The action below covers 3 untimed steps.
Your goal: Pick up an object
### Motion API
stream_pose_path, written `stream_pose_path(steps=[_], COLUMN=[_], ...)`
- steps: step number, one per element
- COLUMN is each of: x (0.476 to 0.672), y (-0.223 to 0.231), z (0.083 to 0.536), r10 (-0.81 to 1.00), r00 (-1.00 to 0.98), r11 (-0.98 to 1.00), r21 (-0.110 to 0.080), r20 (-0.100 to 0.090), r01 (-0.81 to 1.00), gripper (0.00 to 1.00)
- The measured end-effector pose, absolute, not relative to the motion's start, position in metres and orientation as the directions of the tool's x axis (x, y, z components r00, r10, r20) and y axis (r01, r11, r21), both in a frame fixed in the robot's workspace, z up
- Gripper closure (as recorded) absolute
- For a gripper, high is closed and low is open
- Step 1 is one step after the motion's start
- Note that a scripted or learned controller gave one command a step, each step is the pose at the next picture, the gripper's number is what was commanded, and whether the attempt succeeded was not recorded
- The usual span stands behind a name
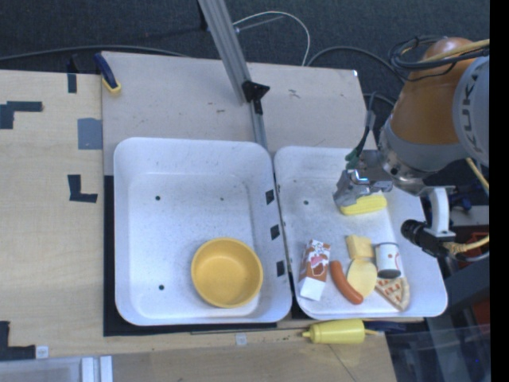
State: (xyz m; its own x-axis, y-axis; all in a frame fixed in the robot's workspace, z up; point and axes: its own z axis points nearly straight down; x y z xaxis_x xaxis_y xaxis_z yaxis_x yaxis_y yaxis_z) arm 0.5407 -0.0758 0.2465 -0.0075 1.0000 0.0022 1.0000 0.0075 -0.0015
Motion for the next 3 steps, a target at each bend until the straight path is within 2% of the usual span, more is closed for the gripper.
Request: stream_pose_path(steps=[1, 3], x=[0.535, 0.511], y=[-0.019, 0.084], z=[0.251, 0.252], r10=[1.000, 1.000], r00=[-0.008, -0.008], r11=[0.008, 0.008], r21=[-0.003, -0.004], r20=[0.002, 0.001], r01=[1.000, 1.000], gripper=[1.00, 1.00])
